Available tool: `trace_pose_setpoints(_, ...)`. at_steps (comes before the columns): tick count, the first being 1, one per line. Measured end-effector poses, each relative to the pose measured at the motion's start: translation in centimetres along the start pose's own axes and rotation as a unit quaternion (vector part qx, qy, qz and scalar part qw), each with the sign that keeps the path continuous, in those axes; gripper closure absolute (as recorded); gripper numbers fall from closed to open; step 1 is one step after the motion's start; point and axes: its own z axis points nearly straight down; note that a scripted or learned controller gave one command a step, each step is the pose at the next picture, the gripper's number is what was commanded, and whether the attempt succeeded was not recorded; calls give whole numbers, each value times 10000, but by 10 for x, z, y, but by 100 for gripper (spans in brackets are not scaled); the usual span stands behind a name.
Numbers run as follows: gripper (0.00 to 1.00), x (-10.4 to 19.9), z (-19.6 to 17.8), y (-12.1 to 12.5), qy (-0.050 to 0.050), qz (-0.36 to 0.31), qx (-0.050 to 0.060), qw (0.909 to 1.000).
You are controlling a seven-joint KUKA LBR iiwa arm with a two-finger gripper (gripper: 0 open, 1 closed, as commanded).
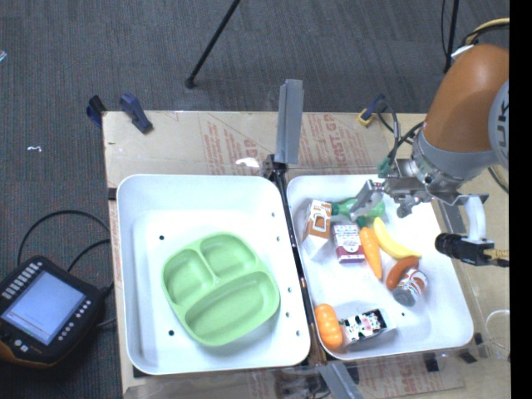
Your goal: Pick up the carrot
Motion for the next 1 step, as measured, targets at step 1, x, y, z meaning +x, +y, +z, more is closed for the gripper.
trace_pose_setpoints(1,0,-55,106,26,3,-635,4,9980)
